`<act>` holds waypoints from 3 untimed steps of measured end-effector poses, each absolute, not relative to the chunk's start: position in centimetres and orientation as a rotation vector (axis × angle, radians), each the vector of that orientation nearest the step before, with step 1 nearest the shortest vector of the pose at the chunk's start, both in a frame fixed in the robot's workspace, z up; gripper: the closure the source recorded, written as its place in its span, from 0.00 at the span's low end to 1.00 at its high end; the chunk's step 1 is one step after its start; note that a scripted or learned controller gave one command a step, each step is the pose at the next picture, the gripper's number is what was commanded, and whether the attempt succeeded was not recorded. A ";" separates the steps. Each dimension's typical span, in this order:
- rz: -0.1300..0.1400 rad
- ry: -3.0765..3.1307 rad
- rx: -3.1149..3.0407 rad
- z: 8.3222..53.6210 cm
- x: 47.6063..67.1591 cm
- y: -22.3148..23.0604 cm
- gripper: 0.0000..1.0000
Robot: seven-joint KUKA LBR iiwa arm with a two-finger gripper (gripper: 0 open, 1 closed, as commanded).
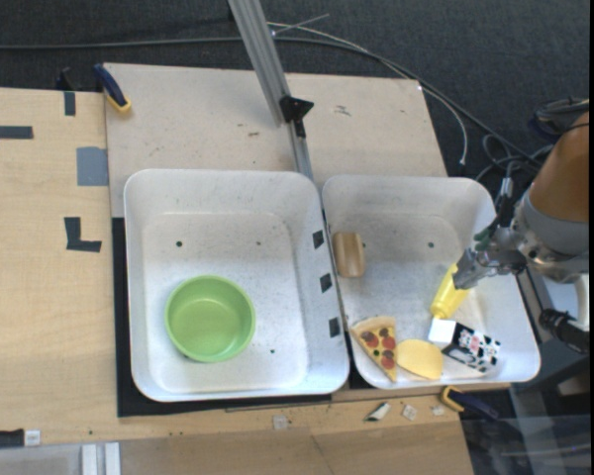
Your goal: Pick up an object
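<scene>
Two white bins sit side by side on the bench [208, 117]. Left bin [144, 265] has one green bowl [210, 317]. Right bin [416, 201] has five things – a tan block [348, 253] by the divider, a pizza slice toy [376, 342], a yellow wedge [420, 358], a black-and-white spotted item [469, 345] and a yellow bottle-shaped piece [445, 293]. The tool [472, 268] is down at that yellow piece's top end – can't tell if it's gripping it or not. A metal pole [262, 47] slants across the top, and the arm's bulk is cut off at the right.
</scene>
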State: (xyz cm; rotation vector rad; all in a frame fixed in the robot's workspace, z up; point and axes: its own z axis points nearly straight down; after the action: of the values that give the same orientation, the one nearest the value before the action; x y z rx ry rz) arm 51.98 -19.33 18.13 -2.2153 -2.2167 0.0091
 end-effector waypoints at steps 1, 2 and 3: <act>0.011 -2.215 -2.213 11.4 52.3 -19.1 0.00; 0.006 -2.217 -2.215 13.0 52.4 -19.1 1.00; -0.002 -2.223 -2.222 18.7 53.3 -19.6 1.00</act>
State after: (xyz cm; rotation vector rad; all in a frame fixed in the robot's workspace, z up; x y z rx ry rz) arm 53.25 -19.57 18.72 -2.2219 -2.2231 -0.0022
